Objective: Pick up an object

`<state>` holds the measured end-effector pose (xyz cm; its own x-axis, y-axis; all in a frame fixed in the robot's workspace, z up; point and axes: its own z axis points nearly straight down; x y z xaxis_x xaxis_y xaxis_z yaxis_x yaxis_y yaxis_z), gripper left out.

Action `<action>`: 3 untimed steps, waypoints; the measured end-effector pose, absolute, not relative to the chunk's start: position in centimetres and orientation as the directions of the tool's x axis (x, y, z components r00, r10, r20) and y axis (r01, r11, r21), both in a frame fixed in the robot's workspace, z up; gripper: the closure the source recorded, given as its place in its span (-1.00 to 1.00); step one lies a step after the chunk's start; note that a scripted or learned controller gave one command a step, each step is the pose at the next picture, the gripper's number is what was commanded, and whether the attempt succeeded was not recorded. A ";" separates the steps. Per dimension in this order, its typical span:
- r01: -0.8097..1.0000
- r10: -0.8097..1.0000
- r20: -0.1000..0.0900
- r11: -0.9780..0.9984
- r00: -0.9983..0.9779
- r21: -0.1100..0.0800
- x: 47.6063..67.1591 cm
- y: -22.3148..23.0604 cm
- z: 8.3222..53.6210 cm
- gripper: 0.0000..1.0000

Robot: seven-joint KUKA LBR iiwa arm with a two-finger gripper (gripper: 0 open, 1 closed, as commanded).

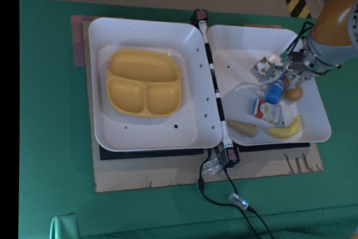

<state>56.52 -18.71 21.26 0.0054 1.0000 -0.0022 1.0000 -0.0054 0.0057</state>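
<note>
My gripper (281,73) hangs over the back right part of the right bin (240,45), reaching in from the right. Directly below it is a blue bottle (274,92), its top end up against the gripper; whether it is gripped I cannot tell. A small printed packet (261,67) lies just left of the gripper. A round brownish fruit (294,93) sits right of the bottle. Toward the front lie a red and white carton (266,111), a tan cone (242,127) and a yellow banana (285,130).
The left bin (112,137) holds a yellow divided plate (144,82). A black and white strip (215,89) runs between the bins. Cables (235,198) trail over the green bench at the front.
</note>
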 end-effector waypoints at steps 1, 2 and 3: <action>1.000 1.000 -0.006 -0.006 0.006 0.011 57.4 -18.8 19.3 -1.00; 1.000 1.000 -0.013 -0.012 0.012 0.023 57.6 -19.2 20.9 1.00; 1.000 1.000 -0.006 -0.005 0.005 0.014 58.7 -14.1 32.6 1.00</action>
